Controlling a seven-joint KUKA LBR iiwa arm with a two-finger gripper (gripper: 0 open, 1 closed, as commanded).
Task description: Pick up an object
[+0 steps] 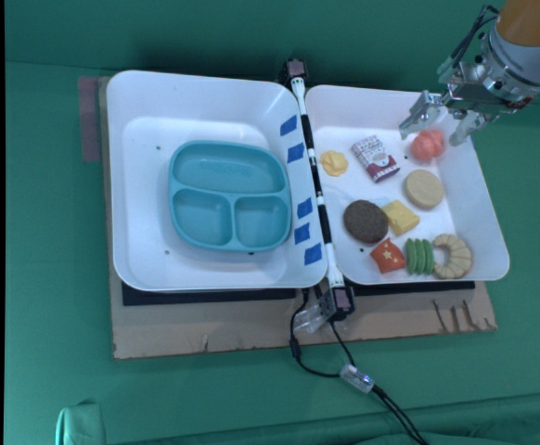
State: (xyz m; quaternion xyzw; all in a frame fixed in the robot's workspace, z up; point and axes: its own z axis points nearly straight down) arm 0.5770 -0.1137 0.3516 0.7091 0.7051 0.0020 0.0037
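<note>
Two shallow white bins side by side on the green surface [57, 248], hinged along a taped centre seam. Left bin [135, 100] occupied by a teal divided plate [228, 196], set flat in the middle, compartments facing up.

Right bin [488, 239] loaded with small toy foods, spread out and mostly apart, likely to leave room for a claw to come down around any single piece: yellow piece [334, 162] near the seam, printed red-and-white packet [375, 158] just right of it, round tan cookie [424, 189] toward the right wall, brown patty [366, 221] touching a yellow block [402, 218], then along the lower edge a red wedge [388, 257], green pea pods [419, 256] and a tan ring-shaped biscuit [453, 256], these three packed close.

Claw [440, 125] in the upper right of the frame, hanging from the orange-banded arm [530, 17], fingers spread apart, straddling an orange-red tomato-like fruit [428, 145] at the bin's upper right. Fruit sitting just below and between the fingertips, not clamped; contact impossible to judge. Likely the chosen target, judging from the alignment. Grasp not yet made. Round shape prone to rolling or squirting sideways if pinched off-centre.
</note>
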